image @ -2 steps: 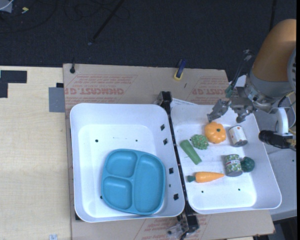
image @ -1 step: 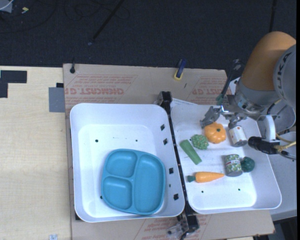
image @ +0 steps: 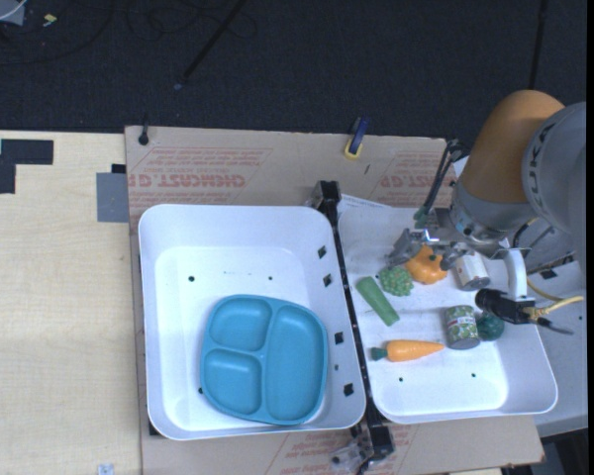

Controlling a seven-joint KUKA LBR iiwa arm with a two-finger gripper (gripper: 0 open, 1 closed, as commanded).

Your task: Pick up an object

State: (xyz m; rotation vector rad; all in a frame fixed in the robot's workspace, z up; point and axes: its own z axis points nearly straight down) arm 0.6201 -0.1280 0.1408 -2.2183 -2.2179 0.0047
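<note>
gripper [image: 423,250] low in the right bin [image: 520,389] over an orange toy [image: 428,268]; finger state can't be told, no pickup evident.

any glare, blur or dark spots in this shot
Camera view: even, soft lighting; no strong glare on the left bin or blue tray; the floor strip along the top is dark; the small items around the tool look slightly soft, the carrot clear.

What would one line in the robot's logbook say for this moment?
gripper: over right bin, at orange toy | carrot, can: lying loose | blue tray: left bin
</note>
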